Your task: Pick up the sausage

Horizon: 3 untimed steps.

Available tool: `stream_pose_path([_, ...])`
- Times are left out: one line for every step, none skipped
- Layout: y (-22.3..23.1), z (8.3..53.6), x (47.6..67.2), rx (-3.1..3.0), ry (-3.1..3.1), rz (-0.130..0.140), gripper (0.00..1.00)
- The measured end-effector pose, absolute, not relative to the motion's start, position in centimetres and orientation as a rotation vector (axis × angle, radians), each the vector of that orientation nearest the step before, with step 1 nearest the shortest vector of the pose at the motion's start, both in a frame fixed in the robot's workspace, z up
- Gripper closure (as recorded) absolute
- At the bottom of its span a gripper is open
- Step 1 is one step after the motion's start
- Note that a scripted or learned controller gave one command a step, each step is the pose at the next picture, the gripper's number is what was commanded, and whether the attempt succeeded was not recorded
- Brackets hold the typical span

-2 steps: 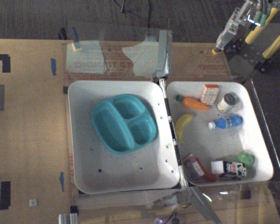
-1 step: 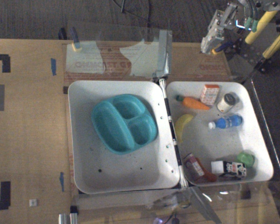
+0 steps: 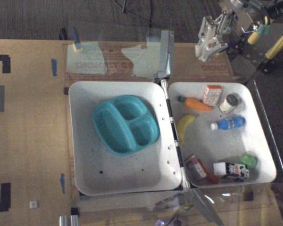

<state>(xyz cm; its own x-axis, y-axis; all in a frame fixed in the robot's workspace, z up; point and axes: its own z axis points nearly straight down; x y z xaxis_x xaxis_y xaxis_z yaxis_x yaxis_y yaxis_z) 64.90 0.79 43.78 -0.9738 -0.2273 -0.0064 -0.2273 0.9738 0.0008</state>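
Left bin (image 3: 80, 140) holds a teal divided plate (image 3: 126, 124), tilted slightly, about centre. Right bin (image 3: 259, 140) holds the clutter. The gripper (image 3: 208, 51) hangs beyond the far rim of the right bin, over the bench, not over any object; whether it is released or clenched I cannot tell from here. The sausage (image 3: 198, 168) lies in the near-left corner of the right bin, close against the wall shared with the left bin, its long axis running from far-left to near-right. It therefore lies toward the near side from the gripper, almost the whole depth of the bin away and barely left. Judgement: the coming move is a long travel nearward, then a descent with the wrist turned across that diagonal. Neighbours: a small printed carton (image 3: 232, 170) just right of the sausage, a green item (image 3: 249, 160) beyond that. On the path lie banana (image 3: 185, 126), carrot (image 3: 196, 103), blue bottle (image 3: 228, 123). The corner walls look the likeliest obstruction.
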Motion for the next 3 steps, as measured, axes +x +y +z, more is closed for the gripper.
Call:
stream_pose_path([5.7, 43.8, 66.8, -1.054, 2.946, 0.001, 1.00])
stream_pose_path([-1.6, 41.7, 66.2, -1.100, 2.935, 0.000, 1.00])
stream_pose_path([1.5, 43.3, 66.8, -1.714, 2.618, -0.003, 1.00])
